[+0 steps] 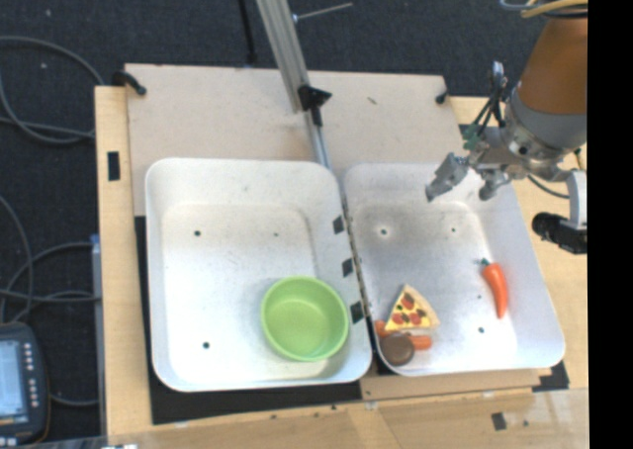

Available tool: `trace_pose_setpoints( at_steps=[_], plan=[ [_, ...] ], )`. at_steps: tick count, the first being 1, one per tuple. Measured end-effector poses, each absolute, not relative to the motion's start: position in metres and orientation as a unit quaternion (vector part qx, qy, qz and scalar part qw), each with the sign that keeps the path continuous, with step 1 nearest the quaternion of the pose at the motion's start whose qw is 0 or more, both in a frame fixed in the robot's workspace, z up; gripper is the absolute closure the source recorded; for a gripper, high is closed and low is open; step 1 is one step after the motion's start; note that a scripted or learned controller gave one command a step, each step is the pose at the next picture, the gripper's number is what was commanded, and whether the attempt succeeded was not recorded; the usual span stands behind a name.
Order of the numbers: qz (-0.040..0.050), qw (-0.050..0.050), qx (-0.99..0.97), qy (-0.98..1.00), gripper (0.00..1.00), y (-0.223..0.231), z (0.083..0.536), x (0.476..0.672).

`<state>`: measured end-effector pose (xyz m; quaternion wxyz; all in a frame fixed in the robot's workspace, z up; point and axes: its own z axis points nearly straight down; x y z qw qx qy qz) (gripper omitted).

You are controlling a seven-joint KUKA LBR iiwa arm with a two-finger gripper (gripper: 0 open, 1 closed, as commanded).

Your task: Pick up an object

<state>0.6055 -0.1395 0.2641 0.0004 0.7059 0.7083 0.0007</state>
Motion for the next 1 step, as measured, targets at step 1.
trace_pose_setpoints(
  at_steps=[1],
  plan=[
    [0.0009,0.000,0.706,0.708,0.00,-0.1394,0.2641,0.6056]
  ],
)
